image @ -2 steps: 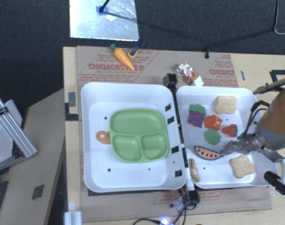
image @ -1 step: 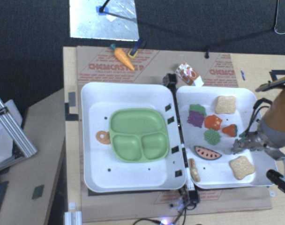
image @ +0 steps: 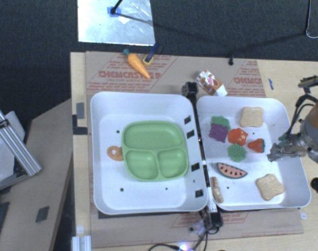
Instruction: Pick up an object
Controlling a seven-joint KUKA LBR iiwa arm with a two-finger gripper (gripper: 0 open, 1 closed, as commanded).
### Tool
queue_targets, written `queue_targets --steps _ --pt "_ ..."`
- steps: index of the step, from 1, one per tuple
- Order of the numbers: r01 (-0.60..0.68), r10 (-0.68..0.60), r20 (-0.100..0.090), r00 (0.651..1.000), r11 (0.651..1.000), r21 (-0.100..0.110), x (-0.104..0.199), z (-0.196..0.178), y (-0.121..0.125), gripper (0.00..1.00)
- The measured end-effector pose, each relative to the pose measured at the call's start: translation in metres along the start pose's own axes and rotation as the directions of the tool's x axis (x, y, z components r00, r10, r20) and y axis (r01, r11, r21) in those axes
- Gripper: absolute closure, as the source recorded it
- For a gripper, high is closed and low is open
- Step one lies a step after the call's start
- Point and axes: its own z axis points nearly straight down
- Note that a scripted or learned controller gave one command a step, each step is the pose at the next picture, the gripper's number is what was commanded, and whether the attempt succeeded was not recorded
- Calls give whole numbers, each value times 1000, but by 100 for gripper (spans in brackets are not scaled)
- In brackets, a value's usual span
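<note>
The right bin (image: 284, 200) holds several toy foods: a purple grape bunch (image: 218, 129), an orange-red piece (image: 237, 136), a green round piece (image: 236, 152), a red piece (image: 256, 145), a watermelon slice (image: 231, 170), a cracker (image: 251, 116) and a toast-like piece (image: 269, 186). My gripper (image: 278, 151) reaches in from the right edge and hangs low over the right bin, just right of the red piece. Nothing shows between its fingers.
The left bin (image: 104, 140) holds a green divided plate (image: 153, 150) and a small orange pretzel (image: 115, 153). A toy carrot (image: 137, 64) and a small carton (image: 211, 82) lie on the cardboard behind the bins. A small brown piece (image: 216, 189) lies by the divider.
</note>
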Motion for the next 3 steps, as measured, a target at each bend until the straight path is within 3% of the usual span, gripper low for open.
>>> queue_targets --steps 1,2,3 --pt "0 0 0 1000 1000 1 3 -55 -7 100" --pt "-1 1 -1 1000 1000 4 3 -67 -5 100" --pt "5 -5 -4 1000 1000 4 47 -76 21 100"
